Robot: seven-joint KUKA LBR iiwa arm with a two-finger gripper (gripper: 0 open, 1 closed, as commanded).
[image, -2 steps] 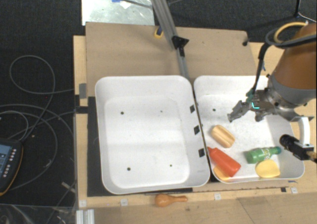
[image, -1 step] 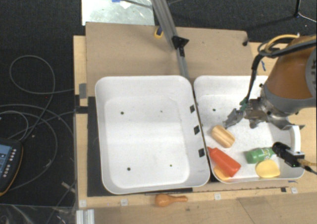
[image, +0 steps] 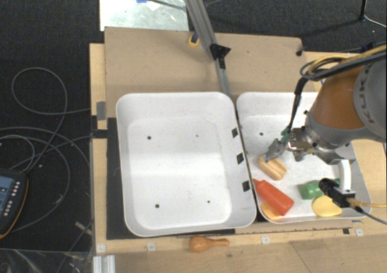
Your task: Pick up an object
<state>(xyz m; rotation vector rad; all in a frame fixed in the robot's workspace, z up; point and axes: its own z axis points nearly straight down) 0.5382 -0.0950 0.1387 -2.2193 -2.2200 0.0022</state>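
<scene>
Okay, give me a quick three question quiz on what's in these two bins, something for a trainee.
1. True or false: the gripper is over the right bin.
2. Which item lies nearest the gripper? A) tan bread-like piece B) green block C) yellow piece
3. Fill in: the red-orange piece lies against the right bin's ____ wall, the one beside the left bin.

Key: 1 true; 2 A; 3 left, in the camera view.
</scene>
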